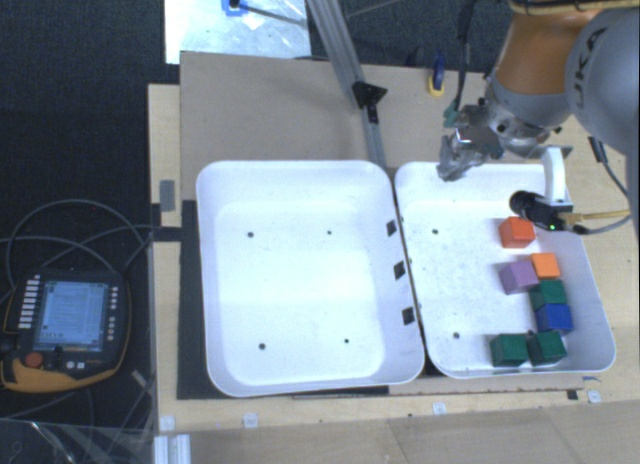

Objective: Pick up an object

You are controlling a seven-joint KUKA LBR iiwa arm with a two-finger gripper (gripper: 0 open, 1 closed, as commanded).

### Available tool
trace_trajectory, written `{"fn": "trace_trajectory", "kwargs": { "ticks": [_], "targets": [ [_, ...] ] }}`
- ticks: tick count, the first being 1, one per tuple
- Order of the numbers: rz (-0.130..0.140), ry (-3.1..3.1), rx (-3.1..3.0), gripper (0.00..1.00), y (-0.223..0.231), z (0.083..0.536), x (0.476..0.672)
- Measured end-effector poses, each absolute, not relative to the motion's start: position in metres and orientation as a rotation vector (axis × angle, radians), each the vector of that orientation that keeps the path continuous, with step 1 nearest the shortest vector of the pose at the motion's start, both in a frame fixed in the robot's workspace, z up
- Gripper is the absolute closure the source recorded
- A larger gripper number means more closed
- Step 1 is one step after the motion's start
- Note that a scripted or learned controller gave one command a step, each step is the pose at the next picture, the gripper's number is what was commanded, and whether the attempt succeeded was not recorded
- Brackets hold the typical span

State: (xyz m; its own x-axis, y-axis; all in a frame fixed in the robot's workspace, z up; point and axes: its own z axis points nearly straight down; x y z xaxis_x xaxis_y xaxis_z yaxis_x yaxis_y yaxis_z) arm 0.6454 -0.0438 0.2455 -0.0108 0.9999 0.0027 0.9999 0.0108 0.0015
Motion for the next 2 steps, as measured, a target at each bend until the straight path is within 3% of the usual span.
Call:
{"fn": "trace_trajectory", "kwargs": {
  "ticks": [2],
  "targets": [
    [-0.003,-2.232,-2.209,1.0,0.063,0.253,0.63]
  ]
}}
